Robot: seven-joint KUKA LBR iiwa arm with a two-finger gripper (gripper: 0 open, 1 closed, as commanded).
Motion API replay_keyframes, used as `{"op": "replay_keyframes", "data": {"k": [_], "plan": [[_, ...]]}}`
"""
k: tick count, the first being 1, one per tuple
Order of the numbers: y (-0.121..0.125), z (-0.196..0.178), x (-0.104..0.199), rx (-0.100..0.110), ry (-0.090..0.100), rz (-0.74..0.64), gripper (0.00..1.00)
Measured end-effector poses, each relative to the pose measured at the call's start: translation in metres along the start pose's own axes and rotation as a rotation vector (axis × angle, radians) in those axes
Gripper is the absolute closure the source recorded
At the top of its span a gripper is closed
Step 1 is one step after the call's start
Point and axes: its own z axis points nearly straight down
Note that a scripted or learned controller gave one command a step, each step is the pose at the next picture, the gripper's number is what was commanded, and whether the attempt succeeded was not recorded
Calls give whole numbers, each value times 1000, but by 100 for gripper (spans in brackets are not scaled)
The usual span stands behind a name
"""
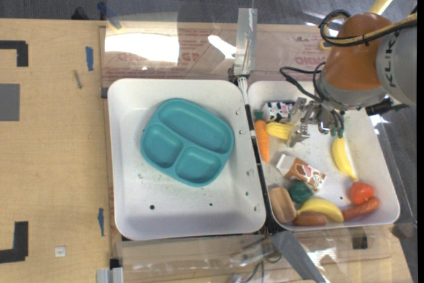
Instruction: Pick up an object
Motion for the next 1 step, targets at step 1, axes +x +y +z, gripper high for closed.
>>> {"op": "replay_keyframes", "data": {"k": [1], "plan": [[73, -94, 2, -1, -6, 45, 100]]}}
